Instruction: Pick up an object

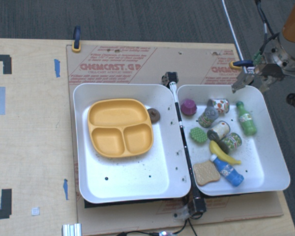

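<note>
reading "chemcast gp": protective sheet [113,63]

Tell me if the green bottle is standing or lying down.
Lying down. The green bottle rests on its side on the floor of the right bin, its whole length showing, with the white cap toward the bin's far edge.

You see glossy white plastic bins [83,146], a matt yellow plastic divided plate [120,127], a pale wood-grain table [29,132], printed brown paper-faced sheet [137,65], shiny green bottle [246,118].
</note>
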Controlling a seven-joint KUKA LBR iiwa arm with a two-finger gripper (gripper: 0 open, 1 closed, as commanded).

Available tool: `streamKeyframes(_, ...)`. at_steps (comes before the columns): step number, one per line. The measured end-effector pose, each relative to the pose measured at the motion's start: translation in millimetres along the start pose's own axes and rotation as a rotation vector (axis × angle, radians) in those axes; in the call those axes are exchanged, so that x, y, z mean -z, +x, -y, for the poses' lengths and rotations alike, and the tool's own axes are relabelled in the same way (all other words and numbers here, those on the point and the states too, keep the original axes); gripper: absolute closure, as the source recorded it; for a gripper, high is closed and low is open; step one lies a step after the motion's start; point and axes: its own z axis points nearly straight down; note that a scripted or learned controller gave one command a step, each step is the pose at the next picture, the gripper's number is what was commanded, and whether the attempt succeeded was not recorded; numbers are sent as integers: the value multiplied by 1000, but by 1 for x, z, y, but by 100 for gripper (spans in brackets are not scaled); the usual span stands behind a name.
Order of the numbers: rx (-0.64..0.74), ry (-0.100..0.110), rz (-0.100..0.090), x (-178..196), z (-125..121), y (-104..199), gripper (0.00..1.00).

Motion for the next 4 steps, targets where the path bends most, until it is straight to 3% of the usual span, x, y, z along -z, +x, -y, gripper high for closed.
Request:
streamKeyframes(1, 0, 3, -1, -126, -41, -21, 0)
streamKeyframes(2, 0, -3, 1, -168, -40, -2, 0)
streamKeyframes(3, 1, -2, 0, -190, -7, 39, 0)
streamKeyframes(4, 0, -8, 2, -178, -9, 38, 100)
